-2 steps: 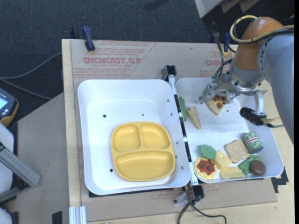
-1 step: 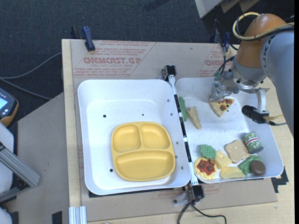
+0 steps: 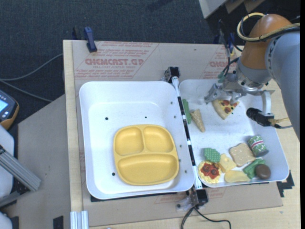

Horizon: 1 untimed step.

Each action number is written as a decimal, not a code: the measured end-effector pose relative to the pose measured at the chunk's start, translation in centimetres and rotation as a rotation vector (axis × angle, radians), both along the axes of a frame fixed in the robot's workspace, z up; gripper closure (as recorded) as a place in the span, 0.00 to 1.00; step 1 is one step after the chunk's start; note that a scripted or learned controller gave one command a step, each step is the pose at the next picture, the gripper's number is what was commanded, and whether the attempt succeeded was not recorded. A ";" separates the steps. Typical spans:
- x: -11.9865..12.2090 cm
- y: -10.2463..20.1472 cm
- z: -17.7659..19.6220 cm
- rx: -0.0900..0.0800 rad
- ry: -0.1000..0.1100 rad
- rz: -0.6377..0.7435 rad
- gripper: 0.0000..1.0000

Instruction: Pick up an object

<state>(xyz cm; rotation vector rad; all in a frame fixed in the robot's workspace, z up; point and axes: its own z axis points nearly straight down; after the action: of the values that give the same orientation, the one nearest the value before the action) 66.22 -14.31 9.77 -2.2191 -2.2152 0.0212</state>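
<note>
Camera view: pizza slice [image 3: 224, 108] lies directly beneath the end effector [image 3: 225, 98]; grip state unclear.

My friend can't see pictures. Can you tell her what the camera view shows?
A grey robot arm reaches in from the right, its gripper just above a toy pizza slice in the right white bin, which holds more toy food. The left white bin holds a yellow divided plate.
</note>
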 end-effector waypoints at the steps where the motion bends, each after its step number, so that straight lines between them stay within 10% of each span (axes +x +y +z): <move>1: 0.1 -2.1 -0.9 0.008 -0.018 0.002 0.00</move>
<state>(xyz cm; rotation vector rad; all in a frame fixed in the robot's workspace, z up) 66.29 -16.38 8.88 -2.2224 -2.2226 -0.0076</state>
